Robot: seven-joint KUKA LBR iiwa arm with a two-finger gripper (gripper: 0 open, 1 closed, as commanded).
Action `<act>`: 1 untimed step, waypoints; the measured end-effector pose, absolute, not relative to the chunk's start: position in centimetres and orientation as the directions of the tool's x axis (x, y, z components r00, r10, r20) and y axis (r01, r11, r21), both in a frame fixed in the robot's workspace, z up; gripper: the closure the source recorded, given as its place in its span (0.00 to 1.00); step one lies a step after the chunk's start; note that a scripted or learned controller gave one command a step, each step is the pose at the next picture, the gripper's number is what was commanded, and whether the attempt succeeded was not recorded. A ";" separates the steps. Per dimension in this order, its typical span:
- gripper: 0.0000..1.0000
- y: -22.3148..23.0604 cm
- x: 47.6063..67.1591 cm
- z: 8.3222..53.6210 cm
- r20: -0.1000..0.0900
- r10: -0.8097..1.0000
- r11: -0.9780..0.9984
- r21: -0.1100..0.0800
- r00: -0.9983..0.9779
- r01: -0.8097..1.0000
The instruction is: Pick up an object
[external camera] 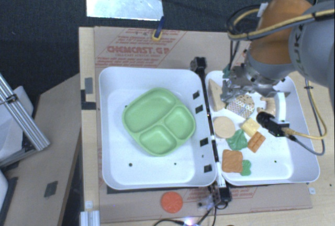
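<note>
Two bins sit side by side mid-frame: the left bin (112,167) has a divided plate (158,121) in its middle, while the right bin (301,167) is crowded with small pieces. In there a round disc (224,126) lies near the divider, a leafy piece (237,140) just right of it, a waffle piece (256,142) further right, and a square cracker (232,160) below them. The arm (293,31) comes in from the upper right over that bin's top half, and below the bins, at the bottom of the frame, a round disc on the bench (171,201) lies alone.

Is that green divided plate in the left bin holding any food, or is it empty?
Empty. The green plate lies flat in the left bin, and all three compartments show bare green. The food pieces lie in the right bin.
</note>
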State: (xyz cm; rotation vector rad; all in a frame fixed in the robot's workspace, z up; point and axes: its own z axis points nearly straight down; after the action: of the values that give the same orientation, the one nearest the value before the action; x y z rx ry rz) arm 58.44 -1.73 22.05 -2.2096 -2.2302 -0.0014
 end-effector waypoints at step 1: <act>1.00 4.1 57.2 23.0 0.003 1.000 0.011 0.000 -0.011 1.000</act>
State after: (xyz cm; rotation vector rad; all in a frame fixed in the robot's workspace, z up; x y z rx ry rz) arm 57.15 4.14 23.04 -2.2074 -2.2325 -0.0035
